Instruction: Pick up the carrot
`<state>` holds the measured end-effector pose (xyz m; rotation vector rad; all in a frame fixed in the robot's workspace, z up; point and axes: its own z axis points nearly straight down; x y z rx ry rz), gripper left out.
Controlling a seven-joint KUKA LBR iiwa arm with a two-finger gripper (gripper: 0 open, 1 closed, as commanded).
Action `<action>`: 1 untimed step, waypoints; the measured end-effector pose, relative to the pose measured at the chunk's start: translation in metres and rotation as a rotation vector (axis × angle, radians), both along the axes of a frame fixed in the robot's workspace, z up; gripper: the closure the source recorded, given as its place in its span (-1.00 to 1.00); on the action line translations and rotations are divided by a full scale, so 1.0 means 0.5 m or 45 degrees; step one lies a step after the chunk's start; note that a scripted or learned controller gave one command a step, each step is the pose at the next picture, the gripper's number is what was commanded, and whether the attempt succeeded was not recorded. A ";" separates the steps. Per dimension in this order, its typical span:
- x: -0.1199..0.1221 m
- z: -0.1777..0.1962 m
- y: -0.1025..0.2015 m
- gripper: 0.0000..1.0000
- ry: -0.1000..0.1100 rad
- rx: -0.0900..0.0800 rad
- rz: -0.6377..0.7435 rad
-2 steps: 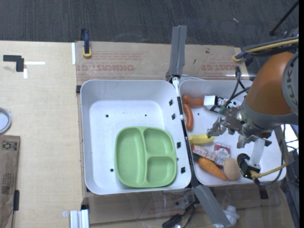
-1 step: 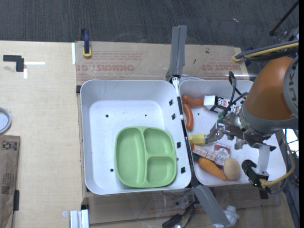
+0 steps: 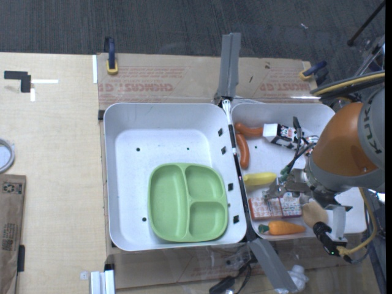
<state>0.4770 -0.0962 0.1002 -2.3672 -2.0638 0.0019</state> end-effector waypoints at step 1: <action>0.162 0.274 0.061 -1.00 0.001 -0.003 0.053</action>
